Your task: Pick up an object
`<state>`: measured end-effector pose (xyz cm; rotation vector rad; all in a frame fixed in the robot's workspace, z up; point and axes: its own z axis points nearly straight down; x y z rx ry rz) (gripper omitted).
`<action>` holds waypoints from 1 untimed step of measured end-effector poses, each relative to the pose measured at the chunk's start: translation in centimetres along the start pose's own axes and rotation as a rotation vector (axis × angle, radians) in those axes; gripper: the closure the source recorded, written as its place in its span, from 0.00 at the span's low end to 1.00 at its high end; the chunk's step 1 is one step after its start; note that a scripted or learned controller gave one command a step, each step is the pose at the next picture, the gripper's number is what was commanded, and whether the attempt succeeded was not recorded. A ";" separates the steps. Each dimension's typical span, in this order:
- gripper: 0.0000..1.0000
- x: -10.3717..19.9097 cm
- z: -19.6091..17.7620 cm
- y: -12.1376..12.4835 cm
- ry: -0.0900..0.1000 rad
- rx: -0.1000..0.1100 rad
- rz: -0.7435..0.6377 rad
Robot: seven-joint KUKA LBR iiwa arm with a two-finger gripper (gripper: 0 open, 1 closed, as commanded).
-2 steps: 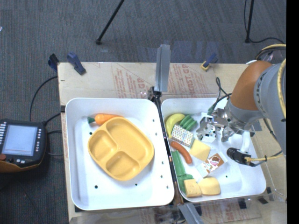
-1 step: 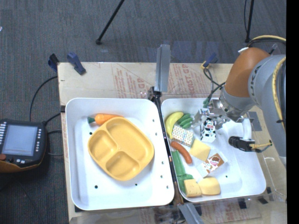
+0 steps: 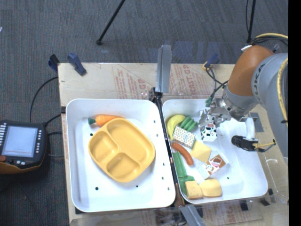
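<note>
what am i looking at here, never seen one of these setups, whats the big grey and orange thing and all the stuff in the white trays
The big grey and orange thing is a robot arm, and a program moves it. It reaches in from the right. The one camera is fixed above the bench and looks down at a slant.

At the arm's tip is its pincer, the part that grasps. It sits low over the right bin, right at a small black-and-white cow-patterned toy. I cannot tell if it grips the toy.

The right bin holds toy food: a banana, a sausage, green pieces, yellow cheese-like blocks and small packets. The left bin holds a yellow divided plate and a carrot beside it.

The box with a screen at far left looks like the arm's hand controller.
</note>
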<state>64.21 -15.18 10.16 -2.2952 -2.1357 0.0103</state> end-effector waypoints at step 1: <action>1.00 3.4 -12.6 -5.2 0.000 -0.021 -0.069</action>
